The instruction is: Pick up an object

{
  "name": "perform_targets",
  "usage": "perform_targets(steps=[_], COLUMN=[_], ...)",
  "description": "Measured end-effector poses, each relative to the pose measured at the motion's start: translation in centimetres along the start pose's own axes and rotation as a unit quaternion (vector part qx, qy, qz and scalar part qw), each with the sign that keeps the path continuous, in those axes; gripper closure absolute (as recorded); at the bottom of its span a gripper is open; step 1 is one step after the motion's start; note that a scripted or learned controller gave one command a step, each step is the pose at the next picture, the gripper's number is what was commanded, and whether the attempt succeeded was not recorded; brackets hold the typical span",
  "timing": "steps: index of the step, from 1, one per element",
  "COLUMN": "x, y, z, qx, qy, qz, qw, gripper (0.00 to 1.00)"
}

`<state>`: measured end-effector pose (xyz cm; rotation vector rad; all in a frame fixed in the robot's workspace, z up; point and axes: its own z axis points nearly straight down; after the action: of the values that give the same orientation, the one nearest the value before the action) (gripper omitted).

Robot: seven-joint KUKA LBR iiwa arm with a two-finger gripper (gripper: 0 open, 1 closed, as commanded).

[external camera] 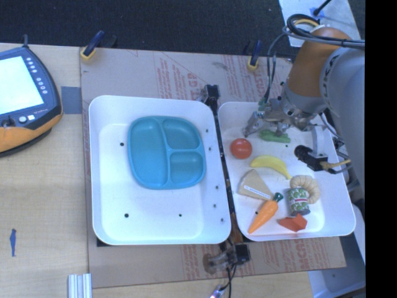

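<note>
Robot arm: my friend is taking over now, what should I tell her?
Gripper: low at the back of the right bin, above a green toy; I can't tell if it has caught anything.
Things: tomato, banana, cheese wedge, carrot, can, croissant and red piece all lie in the right bin. The blue plate sits in the left bin.
Done: nothing lifted yet.
Left: grab one toy and raise it.

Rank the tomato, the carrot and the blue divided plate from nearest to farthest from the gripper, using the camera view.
Measured from the gripper:
1. Tomato, right bin, just below-left of it.
2. Carrot, same bin, near the front edge.
3. Blue divided plate, in the left bin.
</note>
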<state>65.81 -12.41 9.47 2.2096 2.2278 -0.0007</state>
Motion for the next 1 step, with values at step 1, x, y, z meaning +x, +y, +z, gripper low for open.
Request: perform_targets(steps=[1], x=[1.17], y=[-0.02], z=[-0.02], qx=[0.001], qy=[-0.001], qz=[0.0], qw=[1.0], gripper=[0.0])
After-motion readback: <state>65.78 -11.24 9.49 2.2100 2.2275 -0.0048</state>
